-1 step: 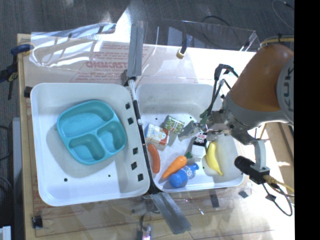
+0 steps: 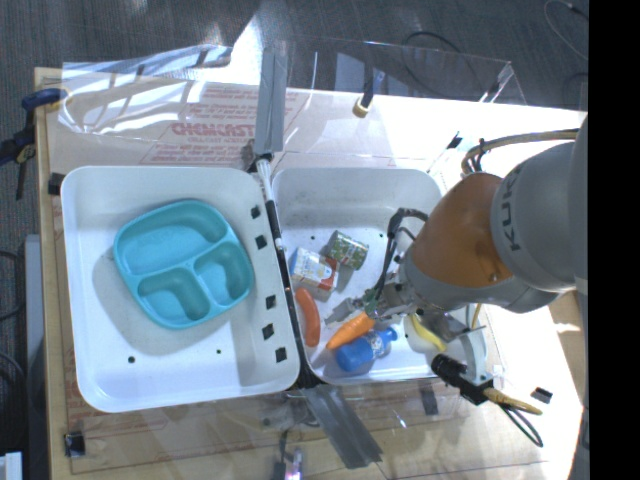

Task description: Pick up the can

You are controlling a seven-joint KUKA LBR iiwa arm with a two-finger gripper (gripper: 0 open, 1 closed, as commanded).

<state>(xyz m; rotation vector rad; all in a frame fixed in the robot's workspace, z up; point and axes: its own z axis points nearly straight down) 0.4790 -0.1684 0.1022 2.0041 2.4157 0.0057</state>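
The can (image 2: 347,249) has a green and grey label and lies on its side in the upper middle of the right bin (image 2: 330,183). My gripper (image 2: 381,296) hangs low in this bin, below and to the right of the can, just above an orange carrot (image 2: 350,330). The bulky grey and orange wrist (image 2: 465,243) covers most of the gripper from above. Nothing shows the can being held; it rests apart from the gripper.
Beside the can lies a small red and white carton (image 2: 313,268). A red sausage-shaped piece (image 2: 309,318), a blue bottle (image 2: 360,354) and a yellow banana (image 2: 425,334) crowd the bin's lower part. The left bin (image 2: 90,268) holds a blue divided plate (image 2: 183,263).
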